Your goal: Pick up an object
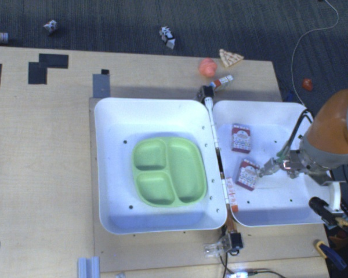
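Two small red-and-white packets lie in the right bin (274, 204): one (241, 138) near its upper left, the other (247, 174) lower, tilted, close to the bin's left wall. My gripper (271, 167) reaches in from the right, low over the bin floor, just to the right of the lower packet and very near its edge. I cannot make out contact between them. The grey arm with its orange band (333, 132) rises to the right, over the bin's right rim.
The left bin (113, 155) holds a green divided plate (168, 170). On the bench beyond the bins lie a pink ball (207, 68), a toy pizza slice (231, 58) and a small red-tipped tube (223, 81). Clamps and cables sit along the divider between the bins.
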### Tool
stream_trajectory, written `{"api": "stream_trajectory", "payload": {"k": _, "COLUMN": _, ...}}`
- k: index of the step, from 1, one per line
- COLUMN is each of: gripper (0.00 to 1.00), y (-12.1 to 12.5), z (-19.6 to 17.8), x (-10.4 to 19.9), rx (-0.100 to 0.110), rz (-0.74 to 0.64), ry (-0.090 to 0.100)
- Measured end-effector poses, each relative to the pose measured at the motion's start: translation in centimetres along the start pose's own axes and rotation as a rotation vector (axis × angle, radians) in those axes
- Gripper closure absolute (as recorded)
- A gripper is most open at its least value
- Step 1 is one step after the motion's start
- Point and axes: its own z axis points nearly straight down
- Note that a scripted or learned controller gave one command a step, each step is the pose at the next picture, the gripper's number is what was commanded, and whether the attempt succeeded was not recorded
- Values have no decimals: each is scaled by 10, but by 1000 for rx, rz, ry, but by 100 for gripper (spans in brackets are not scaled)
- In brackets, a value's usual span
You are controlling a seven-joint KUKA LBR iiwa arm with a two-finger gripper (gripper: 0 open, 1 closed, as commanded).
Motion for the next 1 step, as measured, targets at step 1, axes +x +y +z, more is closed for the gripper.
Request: {"api": "stream_trajectory", "payload": {"k": 1, "gripper": 100, "y": 1, "z": -9, "x": 1, "rx": -1, "rz": -2, "ry": 1}}
